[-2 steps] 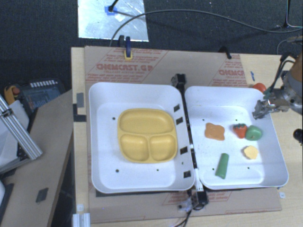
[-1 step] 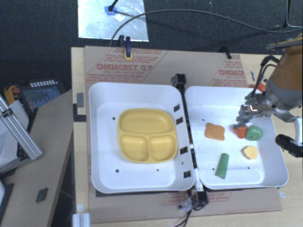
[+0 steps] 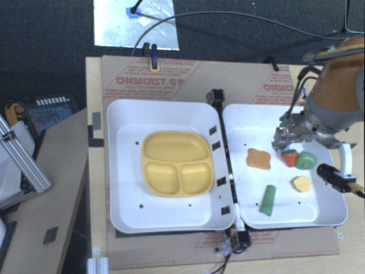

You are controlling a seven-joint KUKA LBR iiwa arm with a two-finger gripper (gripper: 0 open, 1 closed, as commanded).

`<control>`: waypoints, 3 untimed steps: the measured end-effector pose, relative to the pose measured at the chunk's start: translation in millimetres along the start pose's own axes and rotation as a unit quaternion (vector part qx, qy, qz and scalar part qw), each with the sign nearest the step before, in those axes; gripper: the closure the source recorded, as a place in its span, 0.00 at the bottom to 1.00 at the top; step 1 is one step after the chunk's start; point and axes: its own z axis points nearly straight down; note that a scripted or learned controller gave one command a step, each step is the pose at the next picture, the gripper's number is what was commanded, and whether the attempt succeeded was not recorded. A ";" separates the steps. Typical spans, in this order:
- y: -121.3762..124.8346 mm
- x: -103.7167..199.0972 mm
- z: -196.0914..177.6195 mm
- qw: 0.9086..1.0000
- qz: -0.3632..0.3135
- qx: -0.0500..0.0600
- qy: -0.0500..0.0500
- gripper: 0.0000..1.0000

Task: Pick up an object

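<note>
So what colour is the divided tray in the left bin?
Pale yellow divided tray, seen in the camera view.

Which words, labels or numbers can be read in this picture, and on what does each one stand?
"CHEMCAST GP": red print on the brown board behind the left bin.
The same red print near the right bin, on the board's far right corner: too blurred to read.
Keys on the grey device at left: too small to read.
</note>
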 end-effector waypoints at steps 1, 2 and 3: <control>-16.6 48.6 2.8 1.000 0.000 0.001 0.000 1.00; -20.3 101.3 -7.6 1.000 0.000 0.000 0.000 1.00; -28.8 152.7 4.7 1.000 0.000 0.001 0.000 1.00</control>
